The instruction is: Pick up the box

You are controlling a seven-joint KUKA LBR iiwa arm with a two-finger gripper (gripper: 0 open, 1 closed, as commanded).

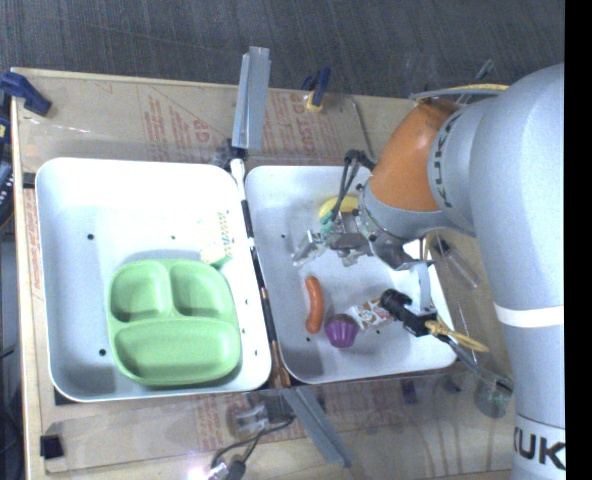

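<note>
The end effector [322, 240] hangs over the upper middle of the right bin [281, 203], carried by the grey arm [516, 168], which comes in from the right of the frame. From this slant I cannot tell whether the end effector is open or closed, and nothing can be seen gripped in it. Just above it, a yellow thing [336, 206] lies on the bin floor, partly hidden by the wrist.

The box [219, 238], small and pale with a faint printed pattern, is in the left bin [71, 198]. It sits against that bin's right wall, just above the upper right corner of the green divided tray [174, 323]. It is apart from the end effector, with the wall between the two bins lying between them. The tray fills the lower middle of the left bin.

Lower in the right bin, an orange sausage [314, 303] lies nearly upright in the frame. A purple thing [341, 331] sits just beside its lower end, and a small patterned packet [372, 315] lies to the right of that.

Both bins rest on the plywood worktop [126, 128].
</note>
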